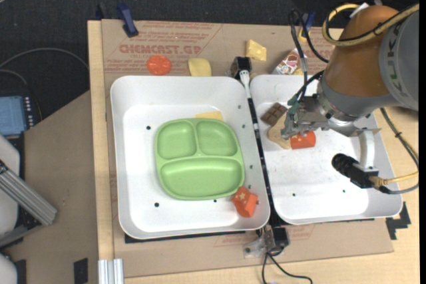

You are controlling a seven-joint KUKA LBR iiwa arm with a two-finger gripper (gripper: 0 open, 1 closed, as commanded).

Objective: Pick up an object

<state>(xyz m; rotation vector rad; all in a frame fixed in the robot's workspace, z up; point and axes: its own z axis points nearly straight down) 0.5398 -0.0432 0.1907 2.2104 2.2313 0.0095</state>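
Over the right bin [373, 206], the grey arm [363, 70] hangs its gripper [297, 124], jaw state I cannot tell, above a small red block [304, 140] beside a tan piece [277, 136] near the bin's far-left; it looks light and stiff, best pinched across its short sides.

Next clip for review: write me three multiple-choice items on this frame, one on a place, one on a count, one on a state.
1. Where does the green tray lie?
A. left bin
B. right bin
C. on the cardboard

2. How many compartments does the green tray have?
A. two
B. three
C. five

3. How does the tray sit?
A. flipped over
B. leaning on the wall
C. flat, open side up

Key: 1 A, it rests inside the left bin. 2 B, two small ones above one long one. 3 C, its hollows face the camera. The gripper hangs over the right bin near a red piece.
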